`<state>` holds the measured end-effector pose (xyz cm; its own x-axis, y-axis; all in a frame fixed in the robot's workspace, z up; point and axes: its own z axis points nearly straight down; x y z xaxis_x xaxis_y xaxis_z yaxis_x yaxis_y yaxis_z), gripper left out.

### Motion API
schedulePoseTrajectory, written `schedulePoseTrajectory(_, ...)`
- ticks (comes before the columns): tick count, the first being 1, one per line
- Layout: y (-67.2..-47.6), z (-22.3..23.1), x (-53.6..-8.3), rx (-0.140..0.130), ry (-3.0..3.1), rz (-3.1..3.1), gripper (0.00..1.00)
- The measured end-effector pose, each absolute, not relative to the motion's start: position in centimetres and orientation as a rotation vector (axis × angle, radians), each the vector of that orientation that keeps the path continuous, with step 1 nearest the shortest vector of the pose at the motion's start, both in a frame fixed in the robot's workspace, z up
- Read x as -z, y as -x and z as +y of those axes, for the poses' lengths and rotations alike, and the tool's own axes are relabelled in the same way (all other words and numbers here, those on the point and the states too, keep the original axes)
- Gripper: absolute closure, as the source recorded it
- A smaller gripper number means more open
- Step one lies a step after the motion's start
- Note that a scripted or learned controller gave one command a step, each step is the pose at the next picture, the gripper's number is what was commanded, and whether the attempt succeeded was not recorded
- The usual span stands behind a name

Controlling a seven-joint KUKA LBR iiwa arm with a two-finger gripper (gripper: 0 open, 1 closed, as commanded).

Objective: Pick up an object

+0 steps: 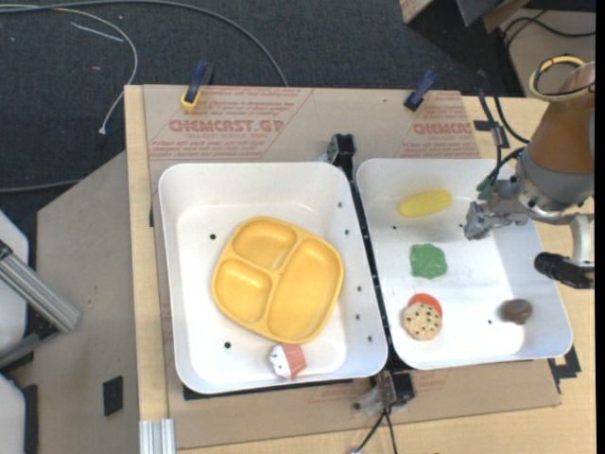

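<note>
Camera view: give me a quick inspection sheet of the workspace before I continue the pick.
Surface: cardboard-covered bench bearing left bin and right bin, side by side.
Job's things: right bin holds yellow piece, green piece, cookie, brown lump.
Clutter: left bin holds yellow divided plate and a small red-and-white item.
Grippers: gripper over right bin's far side, beside the yellow piece.
Cables: grey cable on floor; black cables at bench's near edge.
Surroundings: dark carpet, blue clamps.

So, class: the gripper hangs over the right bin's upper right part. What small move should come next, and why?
Probably shift the gripper toward the yellow corn-shaped toy and lower it: that toy lies nearest, apart from the green lump, and nothing shows between the fingers.
</note>
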<state>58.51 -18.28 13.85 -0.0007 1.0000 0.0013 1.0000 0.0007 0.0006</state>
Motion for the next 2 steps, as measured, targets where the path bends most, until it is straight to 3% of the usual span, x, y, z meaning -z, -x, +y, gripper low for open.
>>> schedulePoseTrajectory(2, -58.3, -18.1, -20.6, 0.004, 2.223, -2.226, 1.00)
